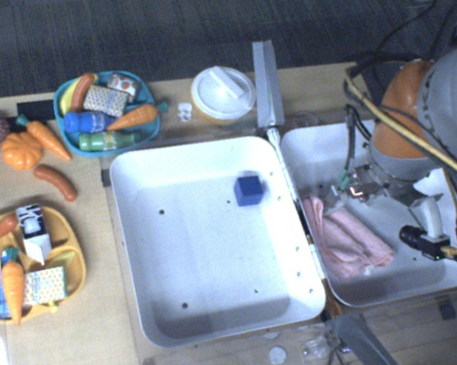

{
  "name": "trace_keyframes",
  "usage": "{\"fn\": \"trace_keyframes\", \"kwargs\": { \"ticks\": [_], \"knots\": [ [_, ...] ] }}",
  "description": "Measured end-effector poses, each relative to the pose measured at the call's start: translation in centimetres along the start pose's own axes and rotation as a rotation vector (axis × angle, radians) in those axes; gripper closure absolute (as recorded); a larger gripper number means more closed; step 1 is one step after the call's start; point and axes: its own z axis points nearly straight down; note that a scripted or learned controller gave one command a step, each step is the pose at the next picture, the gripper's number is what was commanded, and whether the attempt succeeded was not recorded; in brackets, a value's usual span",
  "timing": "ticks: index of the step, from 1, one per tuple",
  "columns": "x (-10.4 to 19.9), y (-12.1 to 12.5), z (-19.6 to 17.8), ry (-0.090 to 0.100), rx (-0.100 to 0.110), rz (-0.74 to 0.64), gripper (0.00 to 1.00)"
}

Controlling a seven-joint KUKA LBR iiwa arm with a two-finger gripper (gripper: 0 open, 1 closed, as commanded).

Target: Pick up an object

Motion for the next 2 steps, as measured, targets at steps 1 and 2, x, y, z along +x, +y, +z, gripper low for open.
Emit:
{"fn": "trace_keyframes", "kwargs": {
  "ticks": [1,2],
  "knots": [
    [-1.2,-8.0,-0.2,0.000,0.001,-0.063,0.00],
    [1.2,-6.6,-0.2,-0.002,-0.003,-0.094,0.00]
  ]
}}
